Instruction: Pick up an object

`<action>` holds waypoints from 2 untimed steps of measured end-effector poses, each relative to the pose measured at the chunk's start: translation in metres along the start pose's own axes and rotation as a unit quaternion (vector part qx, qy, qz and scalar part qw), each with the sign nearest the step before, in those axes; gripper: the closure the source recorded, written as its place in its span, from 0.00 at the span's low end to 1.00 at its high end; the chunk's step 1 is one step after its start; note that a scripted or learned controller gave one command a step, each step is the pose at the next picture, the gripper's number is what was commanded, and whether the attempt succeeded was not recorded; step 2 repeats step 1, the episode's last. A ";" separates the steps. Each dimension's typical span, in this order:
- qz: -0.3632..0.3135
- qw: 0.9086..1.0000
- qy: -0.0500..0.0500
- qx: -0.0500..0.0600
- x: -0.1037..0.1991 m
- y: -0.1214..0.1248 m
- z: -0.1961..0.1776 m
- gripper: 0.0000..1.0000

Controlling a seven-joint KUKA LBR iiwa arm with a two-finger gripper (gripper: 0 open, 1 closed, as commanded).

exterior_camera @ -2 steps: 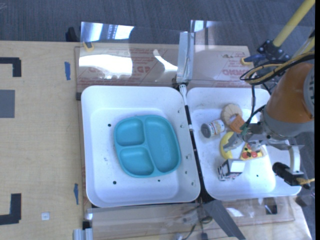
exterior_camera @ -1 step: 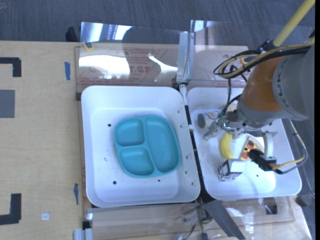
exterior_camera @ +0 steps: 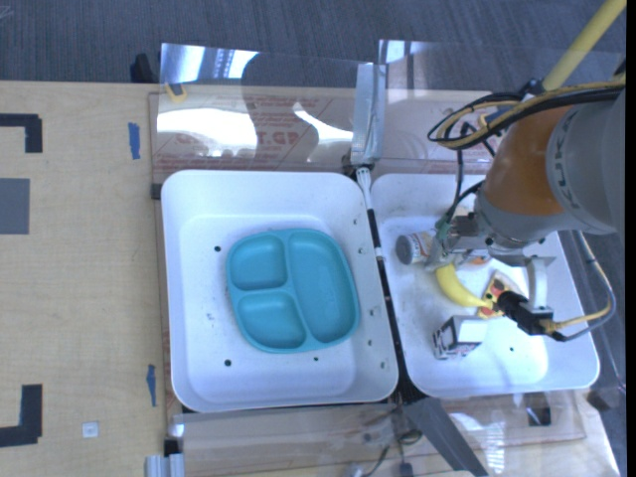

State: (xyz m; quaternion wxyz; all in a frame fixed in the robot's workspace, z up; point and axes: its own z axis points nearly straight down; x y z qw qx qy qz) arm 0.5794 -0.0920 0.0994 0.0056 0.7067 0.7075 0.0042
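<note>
Reaching in from three o'clock, the grey arm point(exterior_camera: 581, 167) with its orange band hangs over the right bin point(exterior_camera: 566, 371), and its end effector point(exterior_camera: 467, 246) sits low near the bin's middle, toward the ten o'clock part of that bin. Whether it is spread or pressed together I cannot tell; cables and the wrist body hide the tips, and nothing can be seen held in it.

A yellow banana point(exterior_camera: 454, 284) lies just below the end effector, at about six o'clock from it, close enough that they may be touching, though that is unclear. A small grey cylinder point(exterior_camera: 408, 248) rests just beside it at nine o'clock. A small white box with a dark face point(exterior_camera: 455, 336) lies further down, at six o'clock from the banana and apart from it. An orange and black piece point(exterior_camera: 497, 296) sits at three o'clock of the banana; I cannot say if it belongs to the arm.

The left bin point(exterior_camera: 189, 207) holds a teal divided plate point(exterior_camera: 293, 288) in its middle.

The banana looks the likeliest target. It appears to be a light toy, probably smooth plastic, stiff and a little slippery, with a curve that would let it roll or pivot under a poor pinch. Taking hold across its thick middle, square to its length, seems safest; the tapered ends would likely slip out. The cylinder would probably roll if nudged, and the box offers flat sides.
</note>
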 end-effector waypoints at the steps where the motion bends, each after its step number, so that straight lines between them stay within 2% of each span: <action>1: -0.003 1.000 0.002 0.003 0.077 0.023 -0.089 1.00; 2: -0.003 1.000 0.002 0.003 0.077 0.023 -0.089 1.00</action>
